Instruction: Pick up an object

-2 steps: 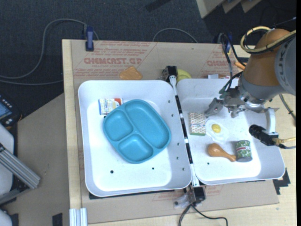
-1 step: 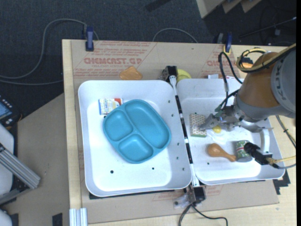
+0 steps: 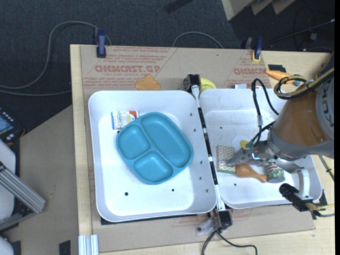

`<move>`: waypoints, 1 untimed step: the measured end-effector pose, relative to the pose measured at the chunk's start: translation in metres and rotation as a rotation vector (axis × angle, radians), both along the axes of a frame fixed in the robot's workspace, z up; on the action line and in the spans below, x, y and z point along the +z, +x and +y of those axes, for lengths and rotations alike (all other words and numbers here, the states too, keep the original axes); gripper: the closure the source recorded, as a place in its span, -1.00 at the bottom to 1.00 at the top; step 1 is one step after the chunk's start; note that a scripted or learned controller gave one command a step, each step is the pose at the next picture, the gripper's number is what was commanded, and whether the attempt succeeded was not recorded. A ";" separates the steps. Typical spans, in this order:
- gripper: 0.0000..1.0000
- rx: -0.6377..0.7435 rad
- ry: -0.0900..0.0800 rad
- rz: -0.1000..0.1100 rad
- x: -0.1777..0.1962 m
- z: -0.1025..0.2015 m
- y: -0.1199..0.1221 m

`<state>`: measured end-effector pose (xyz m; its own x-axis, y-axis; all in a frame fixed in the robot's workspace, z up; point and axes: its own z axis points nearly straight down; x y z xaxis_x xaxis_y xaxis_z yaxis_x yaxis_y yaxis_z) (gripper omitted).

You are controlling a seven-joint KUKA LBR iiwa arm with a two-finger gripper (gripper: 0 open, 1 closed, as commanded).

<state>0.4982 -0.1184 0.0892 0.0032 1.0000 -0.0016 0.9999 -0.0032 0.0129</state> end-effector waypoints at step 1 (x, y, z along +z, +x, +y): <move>-1.00 0.005 0.000 0.006 -0.002 0.005 0.064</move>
<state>0.5622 -0.1132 0.0876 -0.0021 1.0000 -0.0021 1.0000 0.0021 0.0068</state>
